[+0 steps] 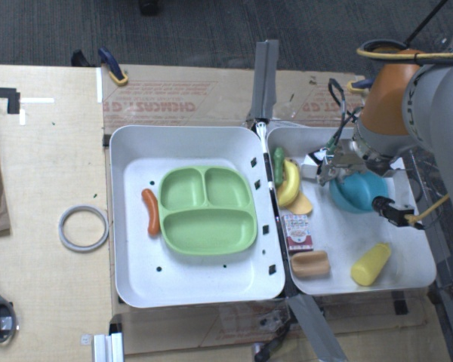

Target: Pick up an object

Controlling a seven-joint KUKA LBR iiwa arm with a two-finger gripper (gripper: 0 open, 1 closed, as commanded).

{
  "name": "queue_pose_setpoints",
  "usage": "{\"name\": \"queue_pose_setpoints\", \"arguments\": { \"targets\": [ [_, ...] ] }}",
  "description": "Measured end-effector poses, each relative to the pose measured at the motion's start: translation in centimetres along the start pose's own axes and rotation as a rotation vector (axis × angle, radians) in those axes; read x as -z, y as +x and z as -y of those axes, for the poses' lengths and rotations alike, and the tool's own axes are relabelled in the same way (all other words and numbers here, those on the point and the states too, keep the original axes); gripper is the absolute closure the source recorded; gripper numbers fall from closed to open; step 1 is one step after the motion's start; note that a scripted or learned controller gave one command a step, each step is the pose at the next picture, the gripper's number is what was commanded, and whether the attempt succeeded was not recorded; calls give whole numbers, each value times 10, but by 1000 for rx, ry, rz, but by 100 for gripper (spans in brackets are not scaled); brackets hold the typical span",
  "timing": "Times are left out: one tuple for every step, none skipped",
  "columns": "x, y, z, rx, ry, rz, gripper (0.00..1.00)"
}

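We saw the gripper (327, 170) down in the right bin (408, 277). We could not tell if it was open or closed. A round blue-green thing (355, 193) sat just beside it, smooth and shiny.

The divided plastic plate (208, 232) is pale green, the toy sausage (150, 210) orange-red, the plastic banana (289, 185) yellow, the rounded toy (355, 191) teal.

1 grey arm (438, 100) entering from right, wrist (386, 96) (orange-banded) bent downward and leftward
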State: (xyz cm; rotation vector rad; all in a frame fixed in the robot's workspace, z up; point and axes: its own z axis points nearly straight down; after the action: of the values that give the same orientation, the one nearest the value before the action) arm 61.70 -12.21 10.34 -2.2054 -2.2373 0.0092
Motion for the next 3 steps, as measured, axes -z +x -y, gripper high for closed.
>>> {"name": "queue_pose_setpoints", "arguments": {
  "targets": [
    [88, 70, -40, -279, -1, -2, 100],
    [70, -6, -40, -219, 1, -3, 100],
    [88, 34, -42, 300, -3, -3, 100]
  ]
}}
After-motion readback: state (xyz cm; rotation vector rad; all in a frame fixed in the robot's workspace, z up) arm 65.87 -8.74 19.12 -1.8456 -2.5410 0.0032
